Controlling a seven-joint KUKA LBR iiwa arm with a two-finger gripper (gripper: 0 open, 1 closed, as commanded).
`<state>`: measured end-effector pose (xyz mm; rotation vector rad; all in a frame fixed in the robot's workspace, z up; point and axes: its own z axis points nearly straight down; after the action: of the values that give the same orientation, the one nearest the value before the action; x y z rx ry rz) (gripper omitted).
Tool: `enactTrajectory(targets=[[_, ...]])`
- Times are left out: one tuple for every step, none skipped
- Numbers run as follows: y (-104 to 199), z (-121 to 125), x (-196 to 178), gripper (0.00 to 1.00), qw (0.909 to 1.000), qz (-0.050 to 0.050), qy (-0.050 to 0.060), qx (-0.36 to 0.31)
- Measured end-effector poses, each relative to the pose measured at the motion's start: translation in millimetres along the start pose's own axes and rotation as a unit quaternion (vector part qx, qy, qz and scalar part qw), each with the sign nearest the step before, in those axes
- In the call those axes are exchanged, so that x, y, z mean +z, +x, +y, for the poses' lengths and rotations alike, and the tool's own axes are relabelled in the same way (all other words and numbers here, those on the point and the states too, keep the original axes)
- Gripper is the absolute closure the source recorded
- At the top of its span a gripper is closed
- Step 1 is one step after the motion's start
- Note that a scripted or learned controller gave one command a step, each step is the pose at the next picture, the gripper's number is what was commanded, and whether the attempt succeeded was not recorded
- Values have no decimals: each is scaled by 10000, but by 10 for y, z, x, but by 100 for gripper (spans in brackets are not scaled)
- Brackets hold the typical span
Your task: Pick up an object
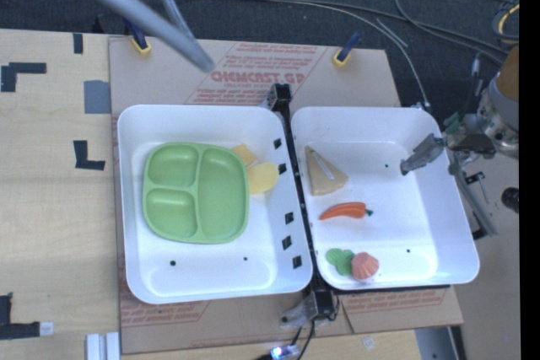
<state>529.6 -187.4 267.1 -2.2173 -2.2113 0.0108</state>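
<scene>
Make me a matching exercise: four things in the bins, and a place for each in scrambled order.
Things:
1. green divided plate
2. sandwich wedge
3. orange chili pepper
4. end effector

Places:
A. middle of the right bin
B. over the right bin's right rim
C. left bin
D. right bin, top left, near the divider

Pairs: 1-C, 2-D, 3-A, 4-B

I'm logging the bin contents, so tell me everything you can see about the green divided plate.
The green divided plate is pale green, looks like smooth plastic, and has rounded corners and three compartments: two small on its left, one larger on its right. It lies flat in the left bin. Yellow pieces sit against its upper right edge.
</scene>
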Motion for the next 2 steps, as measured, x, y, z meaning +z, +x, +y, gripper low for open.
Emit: enactTrajectory(targets=[[5, 21, -59, 0, 10000, -12, -54, -19], [86, -48, 472, 0, 10000, -6, -31, -18]])
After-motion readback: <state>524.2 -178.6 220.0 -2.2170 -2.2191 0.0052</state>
